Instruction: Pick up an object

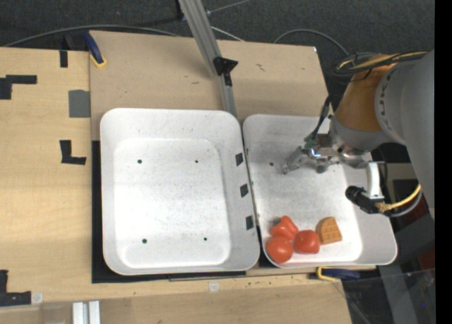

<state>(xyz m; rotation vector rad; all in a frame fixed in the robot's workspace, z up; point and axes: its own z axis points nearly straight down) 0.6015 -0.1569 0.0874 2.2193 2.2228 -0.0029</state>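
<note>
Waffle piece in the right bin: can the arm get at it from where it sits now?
Probably yes. The end effector hangs over the same right bin, and bare floor lies between it and the waffle piece; a red item touching its left side may crowd a finger.

No text, label, brand, number or sign can be read anywhere in the view, neither on the table (162,79) nor on the two white bins (113,174).
</note>
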